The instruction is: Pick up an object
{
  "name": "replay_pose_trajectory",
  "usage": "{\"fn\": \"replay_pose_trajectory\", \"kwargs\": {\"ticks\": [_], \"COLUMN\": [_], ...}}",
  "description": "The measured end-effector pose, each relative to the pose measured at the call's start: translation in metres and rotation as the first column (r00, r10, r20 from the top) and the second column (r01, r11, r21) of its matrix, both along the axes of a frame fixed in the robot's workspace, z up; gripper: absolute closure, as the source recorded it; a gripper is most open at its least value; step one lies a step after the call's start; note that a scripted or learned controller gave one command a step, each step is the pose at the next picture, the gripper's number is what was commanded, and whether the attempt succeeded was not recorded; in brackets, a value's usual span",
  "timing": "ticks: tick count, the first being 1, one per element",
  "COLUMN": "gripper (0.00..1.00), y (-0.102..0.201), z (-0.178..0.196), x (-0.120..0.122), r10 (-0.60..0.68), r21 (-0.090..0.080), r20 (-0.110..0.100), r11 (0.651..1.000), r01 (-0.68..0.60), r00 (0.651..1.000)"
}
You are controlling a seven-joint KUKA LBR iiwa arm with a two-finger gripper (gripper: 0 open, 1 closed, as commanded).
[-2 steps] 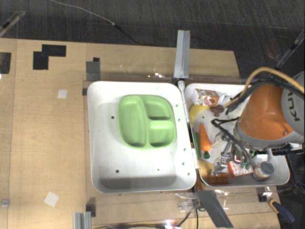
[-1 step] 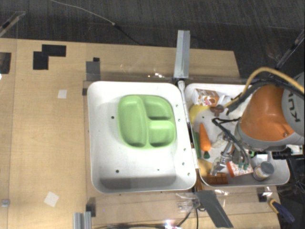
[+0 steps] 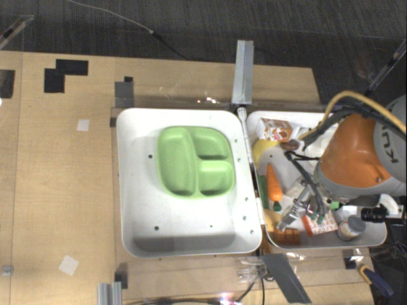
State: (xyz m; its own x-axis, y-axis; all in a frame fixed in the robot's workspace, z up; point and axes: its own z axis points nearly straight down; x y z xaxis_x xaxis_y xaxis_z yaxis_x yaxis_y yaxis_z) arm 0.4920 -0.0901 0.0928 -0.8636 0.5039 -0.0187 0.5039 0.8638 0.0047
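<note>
My gripper (image 3: 294, 213) hangs low in the right bin (image 3: 379, 239), at its near left part, and I cannot tell from this slanted look what it has hold of, if anything; it is a tangle of metal and cable against clutter. Just left of it lies a carrot (image 3: 274, 183), long axis running far to near, which I judge the likeliest thing to pick since it sits closest. The risk, as I see it, is a glancing contact: the carrot is rounded and narrow, so a slightly off-centre closing could roll it against the bin wall instead of catching it. A brown block (image 3: 287, 236) sits just near of me and a red-and-white packet (image 3: 321, 224) just to my right, either of which could be nudged or caught by mistake. Farther off, a yellow item (image 3: 264, 150) and a printed carton (image 3: 275, 131) crowd the far left corner, and a small round tin (image 3: 349, 229) rests near the right wall. My own orange band (image 3: 353, 151) and wrist cover much of the bin's middle, hiding whatever lies under them. The left bin (image 3: 137, 170) holds a green divided tray (image 3: 195, 161), well apart from me.
</note>
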Motion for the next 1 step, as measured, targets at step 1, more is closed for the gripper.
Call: {"fn": "replay_pose_trajectory", "kwargs": {"ticks": [1], "gripper": [0.0], "y": [0.0015], "z": [0.0], "x": [-0.0002], "r10": [-0.105], "r21": [0.0], "r20": [0.001], "r11": [0.994], "r01": [0.105], "r00": [0.994]}}
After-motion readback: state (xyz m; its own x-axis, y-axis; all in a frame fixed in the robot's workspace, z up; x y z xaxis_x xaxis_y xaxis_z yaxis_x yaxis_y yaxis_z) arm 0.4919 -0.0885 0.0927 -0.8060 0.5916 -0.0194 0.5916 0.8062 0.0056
